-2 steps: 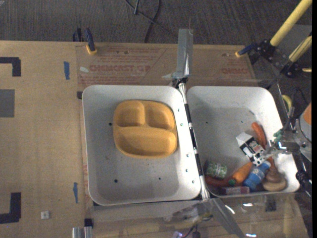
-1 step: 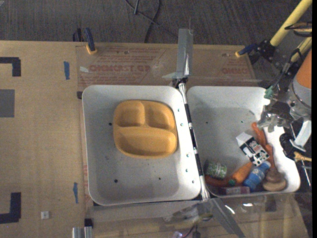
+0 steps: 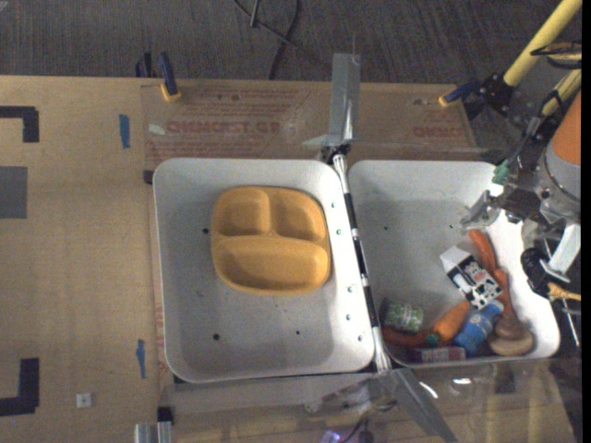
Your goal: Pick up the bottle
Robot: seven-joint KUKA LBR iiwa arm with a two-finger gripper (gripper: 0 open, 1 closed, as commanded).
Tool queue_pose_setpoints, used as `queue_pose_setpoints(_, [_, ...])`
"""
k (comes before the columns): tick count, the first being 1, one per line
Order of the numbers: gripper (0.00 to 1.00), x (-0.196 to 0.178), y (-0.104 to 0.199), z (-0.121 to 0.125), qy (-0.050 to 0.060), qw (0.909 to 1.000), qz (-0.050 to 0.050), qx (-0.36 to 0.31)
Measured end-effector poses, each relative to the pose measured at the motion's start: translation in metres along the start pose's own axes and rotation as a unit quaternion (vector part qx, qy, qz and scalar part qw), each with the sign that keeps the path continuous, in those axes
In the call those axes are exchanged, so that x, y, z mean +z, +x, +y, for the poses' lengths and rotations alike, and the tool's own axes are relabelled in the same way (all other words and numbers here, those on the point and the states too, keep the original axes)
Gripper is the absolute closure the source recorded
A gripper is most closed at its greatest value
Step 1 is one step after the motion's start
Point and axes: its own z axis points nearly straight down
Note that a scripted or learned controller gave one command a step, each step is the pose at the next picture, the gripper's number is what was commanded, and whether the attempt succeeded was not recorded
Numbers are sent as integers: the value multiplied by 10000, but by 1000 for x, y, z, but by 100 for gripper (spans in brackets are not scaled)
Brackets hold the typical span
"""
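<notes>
Even, fairly bright light falls from above, leaving only faint, soft shadows under the yellow divided plate (image 3: 271, 239). The white bins (image 3: 185, 340) look slightly washed out. Detail is soft and grainy throughout, and the floor (image 3: 111, 17) beyond the worktop (image 3: 74, 247) is dim.

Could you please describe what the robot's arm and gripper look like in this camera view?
The arm comes in from the right, with a grey body and an orange band above the wrist. The gripper is a cluster of silver-grey metal and black parts with a small teal-green piece. Dark cables loop around the wrist.
</notes>
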Motion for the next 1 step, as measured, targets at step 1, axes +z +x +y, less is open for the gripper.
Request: queue_pose_setpoints(1, [0, 1, -46, 32, -5, 10000, -3, -81])
